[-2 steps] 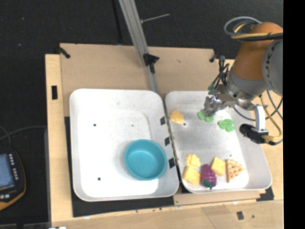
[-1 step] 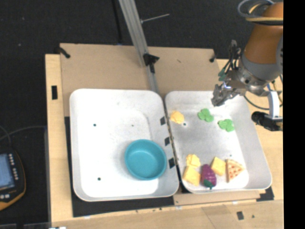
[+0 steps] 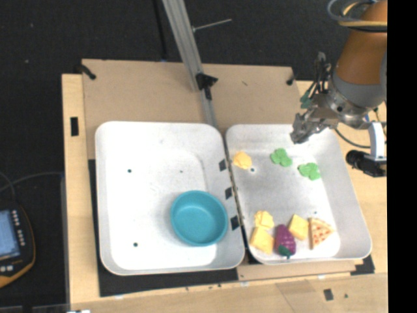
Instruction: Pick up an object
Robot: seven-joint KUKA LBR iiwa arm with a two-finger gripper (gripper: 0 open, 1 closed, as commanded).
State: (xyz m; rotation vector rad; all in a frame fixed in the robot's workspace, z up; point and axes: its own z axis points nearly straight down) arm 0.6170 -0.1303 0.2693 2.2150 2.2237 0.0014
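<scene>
Counter [image 3: 75, 175]: 2 white bins.
L bin [image 3: 130, 149]: blue bowl [image 3: 198, 218].
R bin [image 3: 345, 194]: toy foods [image 3: 287, 230].
Jaws: state unclear, gripper [image 3: 301, 133] above R bin.

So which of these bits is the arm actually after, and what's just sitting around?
For the job (anything it could pick up, all in the right bin):
- two green pieces
- yellow piece by the divider
- yellow blocks, purple grapes, pizza slice
- gripper over the bin's far corner

Just lying about:
- blue bowl in the left bin
- handheld controller beside the bench
</scene>
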